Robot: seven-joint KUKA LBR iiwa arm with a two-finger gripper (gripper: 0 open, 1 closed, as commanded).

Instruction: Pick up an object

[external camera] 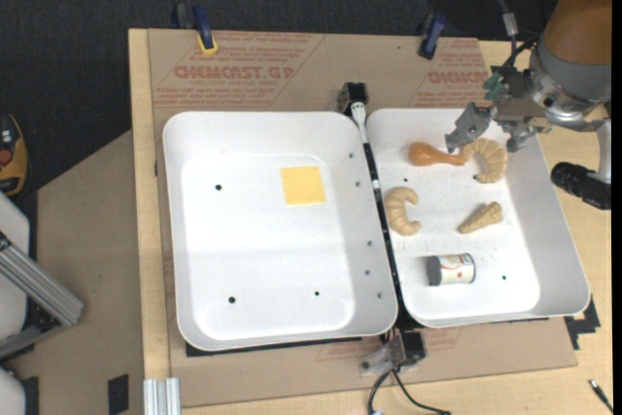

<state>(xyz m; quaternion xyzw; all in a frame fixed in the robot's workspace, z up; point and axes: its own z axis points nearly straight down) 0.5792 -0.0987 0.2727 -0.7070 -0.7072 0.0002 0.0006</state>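
Left bin [185,209] wide open around yellow square [302,185], right bin [544,287] crowded by pastries [402,211], small can [451,269]

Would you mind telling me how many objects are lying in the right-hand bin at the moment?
5: a drumstick and a pastry near the gripper, a croissant beside the divider, a cone mid-bin, and a can nearest the front. The arm may hide more.

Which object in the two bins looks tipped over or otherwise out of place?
The small can in the right bin lies on its side instead of standing. The yellow square sits alone in the left bin. Nothing looks spilled or broken.
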